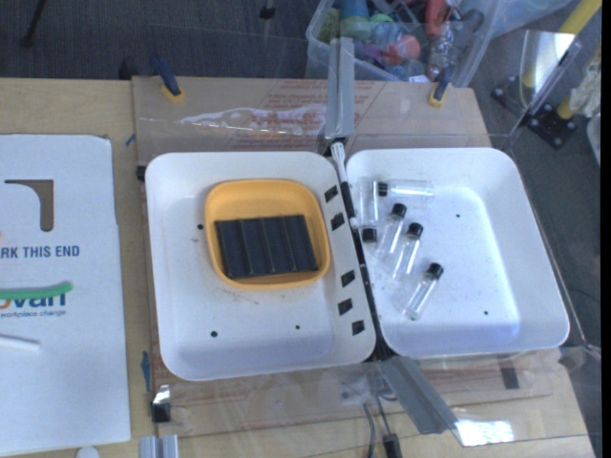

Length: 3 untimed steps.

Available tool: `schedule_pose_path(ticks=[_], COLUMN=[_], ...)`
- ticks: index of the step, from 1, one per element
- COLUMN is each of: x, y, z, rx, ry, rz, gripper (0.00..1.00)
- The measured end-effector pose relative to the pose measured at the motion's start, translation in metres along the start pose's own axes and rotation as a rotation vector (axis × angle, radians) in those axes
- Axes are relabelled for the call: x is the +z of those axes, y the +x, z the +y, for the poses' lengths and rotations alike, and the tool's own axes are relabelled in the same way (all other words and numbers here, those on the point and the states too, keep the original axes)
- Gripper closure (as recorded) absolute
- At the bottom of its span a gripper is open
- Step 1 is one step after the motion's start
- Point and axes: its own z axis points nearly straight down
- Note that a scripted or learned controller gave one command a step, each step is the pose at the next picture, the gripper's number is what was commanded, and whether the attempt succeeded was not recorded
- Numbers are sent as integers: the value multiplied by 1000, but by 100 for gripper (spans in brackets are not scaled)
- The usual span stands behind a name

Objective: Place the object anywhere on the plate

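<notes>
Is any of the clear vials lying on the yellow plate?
No. The vials all lie in the right bin, while the yellow plate in the left bin carries a dark ridged block.

A clear tub of colourful toys [406, 17] sits behind the surface [86, 103], a white printed sheet [57, 284] lying at left

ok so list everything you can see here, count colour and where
bins: 2, white, side by side on the bench
plate: 1, yellow, in the left bin
ridged slab: 1, dark grey, lying on the plate
vials: about 5, clear with black caps, in the right bin's left half
clear tub of toys: 1, mixed colours, behind the bins
printed sheet: 1, white, left of the bins
</notes>
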Motion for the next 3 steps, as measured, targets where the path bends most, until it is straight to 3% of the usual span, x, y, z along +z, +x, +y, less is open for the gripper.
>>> schedule_pose_path(ticks=[3], x=[-3], y=[-9], z=[0], rx=[-1148], ry=[-2], rz=[-2], gripper=[100])
